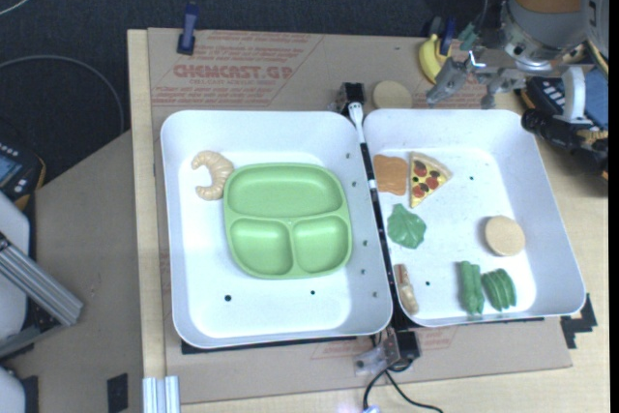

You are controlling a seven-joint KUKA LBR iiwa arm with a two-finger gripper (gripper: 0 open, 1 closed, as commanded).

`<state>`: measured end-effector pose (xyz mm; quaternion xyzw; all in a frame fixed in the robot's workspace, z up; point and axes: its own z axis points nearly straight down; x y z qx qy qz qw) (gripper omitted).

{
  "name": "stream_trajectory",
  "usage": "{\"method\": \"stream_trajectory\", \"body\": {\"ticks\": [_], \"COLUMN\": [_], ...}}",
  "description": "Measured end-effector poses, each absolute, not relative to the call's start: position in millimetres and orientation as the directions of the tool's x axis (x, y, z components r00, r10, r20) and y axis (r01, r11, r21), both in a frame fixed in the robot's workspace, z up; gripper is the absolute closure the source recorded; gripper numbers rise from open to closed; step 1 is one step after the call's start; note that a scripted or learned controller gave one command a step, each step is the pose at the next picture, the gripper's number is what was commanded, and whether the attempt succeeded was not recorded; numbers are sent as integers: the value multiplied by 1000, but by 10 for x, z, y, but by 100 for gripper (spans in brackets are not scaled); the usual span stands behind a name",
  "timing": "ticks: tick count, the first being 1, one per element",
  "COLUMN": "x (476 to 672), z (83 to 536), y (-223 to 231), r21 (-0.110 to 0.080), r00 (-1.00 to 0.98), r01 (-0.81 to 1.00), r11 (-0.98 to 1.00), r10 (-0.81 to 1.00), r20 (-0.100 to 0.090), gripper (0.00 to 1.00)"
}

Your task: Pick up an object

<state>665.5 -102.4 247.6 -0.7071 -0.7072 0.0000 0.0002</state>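
Camera view: gripper (472, 80) hovers above the far rim of the right shallow white bin (561, 237), fingers spread, nothing between them. Nearest candidate is the triangular pizza slice toy (427, 177), below and slightly left in frame, long axis pointing down-frame. Round tan cookie toy (504, 235) sits farther off.

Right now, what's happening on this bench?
A robot arm's end effector hovers above the far edge of the right bin, holding nothing. That bin has toy food: a pizza slice, a round biscuit and green vegetables. The left bin holds a green divided plate and a croissant.
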Motion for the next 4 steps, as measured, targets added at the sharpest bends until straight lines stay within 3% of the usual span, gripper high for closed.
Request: {"method": "stream_trajectory", "body": {"ticks": [1,2,3,4], "x": [5922,5285,5313,4966], "z": [1804,1842,1951,2348], "y": [-165,901,828,2003], "r21": [-12,-7,-1,2], "r00": [-7,-11,1,-14], "r01": [1000,1000,1000,1000], "r11": [7,11,-1,14], "r10": [1000,1000,1000,1000], "r20": [5,7,1,7], "gripper": [0,0,100,100]}}
